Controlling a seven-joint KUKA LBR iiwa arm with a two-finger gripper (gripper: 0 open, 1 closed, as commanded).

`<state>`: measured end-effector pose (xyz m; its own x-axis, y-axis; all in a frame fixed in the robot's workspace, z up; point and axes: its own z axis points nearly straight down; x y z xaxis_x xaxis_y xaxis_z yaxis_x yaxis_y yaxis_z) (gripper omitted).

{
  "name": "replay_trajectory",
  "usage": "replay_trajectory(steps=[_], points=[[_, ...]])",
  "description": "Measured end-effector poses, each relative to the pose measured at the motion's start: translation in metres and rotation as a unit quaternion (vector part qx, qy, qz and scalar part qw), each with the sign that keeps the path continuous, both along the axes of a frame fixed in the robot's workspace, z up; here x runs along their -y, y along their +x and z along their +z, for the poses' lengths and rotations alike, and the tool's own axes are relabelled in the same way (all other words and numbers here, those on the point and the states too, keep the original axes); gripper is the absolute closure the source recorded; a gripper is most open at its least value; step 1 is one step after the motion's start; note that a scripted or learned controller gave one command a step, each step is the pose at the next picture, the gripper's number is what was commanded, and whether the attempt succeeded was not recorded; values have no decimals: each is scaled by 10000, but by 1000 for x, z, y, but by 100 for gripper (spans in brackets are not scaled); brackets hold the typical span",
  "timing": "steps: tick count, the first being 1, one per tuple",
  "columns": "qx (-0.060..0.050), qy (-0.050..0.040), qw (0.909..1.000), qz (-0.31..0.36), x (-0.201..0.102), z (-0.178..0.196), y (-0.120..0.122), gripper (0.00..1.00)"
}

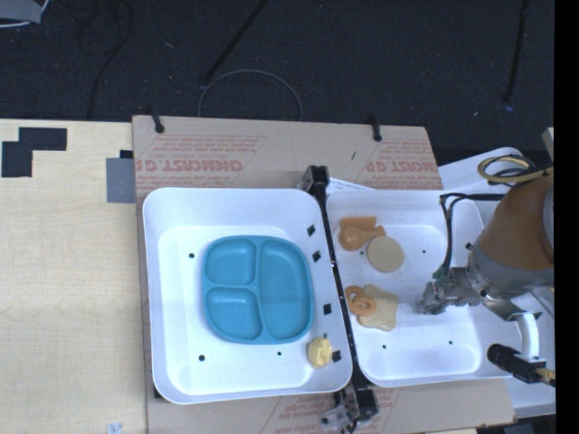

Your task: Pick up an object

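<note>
arm (pixel 516 233) comes in from the right, orange band visible, wrist low over the right bin (pixel 452 360)

gripper (pixel 434 298) sits down near the bin floor on the right side of that bin; too small and dark to tell whether it's spread or pressed together. nothing visible between its tips

right bin contents, all on the left half, apart from the gripper:
- orange piece (pixel 357 233) near the top, by the divider
- round tan disc (pixel 386 254) just beside it, lower right, edges look touching
- orange pretzel-shaped piece (pixel 359 301) lower down, lying against a pale cream chunk (pixel 384 312)
the cream chunk is the closest item to the gripper, bare white floor between them

left bin (pixel 172 369): blue divided plate (pixel 256 287) in the middle, three compartments, flat on the floor. small yellow lump (pixel 319 351) in the lower right corner, off the plate, close to the bin wall

both bins sit side by side on a cardboard sheet (pixel 271 152) with red print, black clip pieces along the seam between them. light wood bench (pixel 63 287) to the left, dark floor with cables behind
</note>
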<state>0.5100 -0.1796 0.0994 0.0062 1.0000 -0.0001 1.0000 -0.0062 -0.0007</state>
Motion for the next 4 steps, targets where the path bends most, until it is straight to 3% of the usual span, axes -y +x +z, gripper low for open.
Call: replay_trajectory(steps=[2,4], points=[[12,-3,10000,37,1,115,-1,100],[-18,12,10000,48,-89,103,20,100]])
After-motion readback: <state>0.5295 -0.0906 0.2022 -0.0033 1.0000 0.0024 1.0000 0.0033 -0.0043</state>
